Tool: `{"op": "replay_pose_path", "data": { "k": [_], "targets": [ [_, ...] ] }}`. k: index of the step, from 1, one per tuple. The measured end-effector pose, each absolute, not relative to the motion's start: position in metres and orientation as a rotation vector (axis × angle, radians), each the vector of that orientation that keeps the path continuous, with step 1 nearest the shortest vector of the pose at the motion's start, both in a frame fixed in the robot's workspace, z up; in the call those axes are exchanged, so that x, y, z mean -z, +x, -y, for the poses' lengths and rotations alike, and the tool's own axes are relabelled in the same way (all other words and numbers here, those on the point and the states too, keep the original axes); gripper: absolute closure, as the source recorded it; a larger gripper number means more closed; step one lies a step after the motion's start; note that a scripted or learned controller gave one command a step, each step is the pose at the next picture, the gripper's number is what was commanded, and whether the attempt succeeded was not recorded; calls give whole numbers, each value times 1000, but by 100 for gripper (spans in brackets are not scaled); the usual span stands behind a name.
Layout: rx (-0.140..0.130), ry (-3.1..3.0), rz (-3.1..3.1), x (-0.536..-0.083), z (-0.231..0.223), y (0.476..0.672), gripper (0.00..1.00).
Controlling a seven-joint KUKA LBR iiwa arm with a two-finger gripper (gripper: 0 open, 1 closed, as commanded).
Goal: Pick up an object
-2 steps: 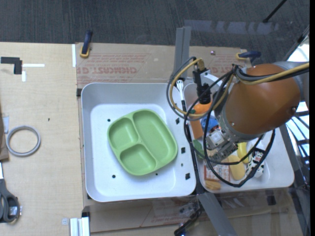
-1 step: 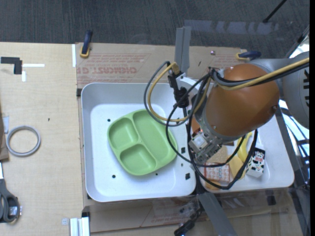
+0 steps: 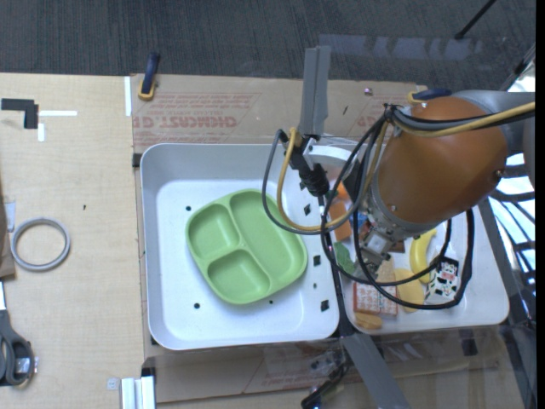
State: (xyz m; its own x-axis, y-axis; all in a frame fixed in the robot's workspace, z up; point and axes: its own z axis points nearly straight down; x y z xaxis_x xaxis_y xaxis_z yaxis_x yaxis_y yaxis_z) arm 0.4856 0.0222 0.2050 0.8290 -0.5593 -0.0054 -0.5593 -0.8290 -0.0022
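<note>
While the arm (image 3: 438, 164) hides its gripper (state impossible to tell), it overhangs the right bin (image 3: 487, 309).

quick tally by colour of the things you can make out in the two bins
green: 1, the divided plate in the left bin
yellow: 2, a banana-like piece and a pale wedge in the right bin
orange: 1, a piece beside the arm
black and white: 1, a small item
red and white: 1, a packet
total: 6; the arm hides more of the right bin
</note>
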Motion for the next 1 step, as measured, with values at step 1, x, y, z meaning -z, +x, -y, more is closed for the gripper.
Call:
{"op": "replay_pose_path", "data": {
  "k": [1],
  "targets": [
    [-8, -2872, -1265, -213, 12, 496, 100]
  ]
}}
